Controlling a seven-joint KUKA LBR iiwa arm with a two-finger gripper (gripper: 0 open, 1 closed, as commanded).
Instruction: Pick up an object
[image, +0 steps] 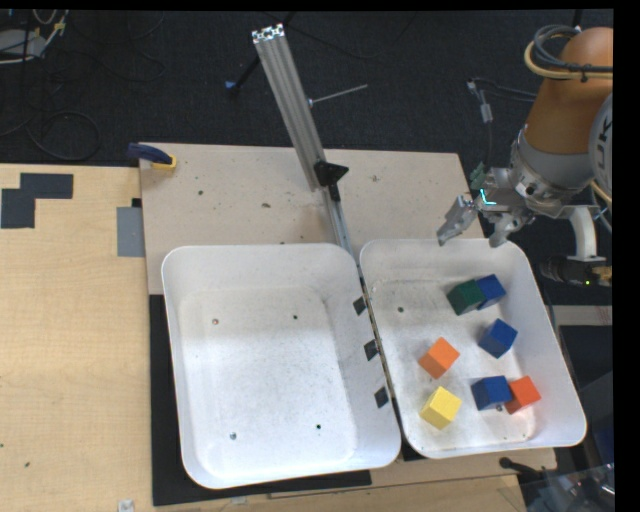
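Note:
Several small blocks lie in the right bin (540, 300): a green block (464, 297) touching a blue block (490, 289), another blue block (497, 337), an orange block (438, 357), a yellow block (441, 407), and a blue block (490, 392) against a red-orange block (523, 394). My gripper (476, 226) hovers over the bin's far edge, above and behind the green and blue pair. Its two fingers are spread apart, open, with nothing between them.
The left bin (200, 290) sits beside the right one, divided by a rim with black clips (371, 350). A slanted aluminium post (296, 110) rises behind the bins. A blue and yellow clamp (152, 155) lies at the bench's far left corner.

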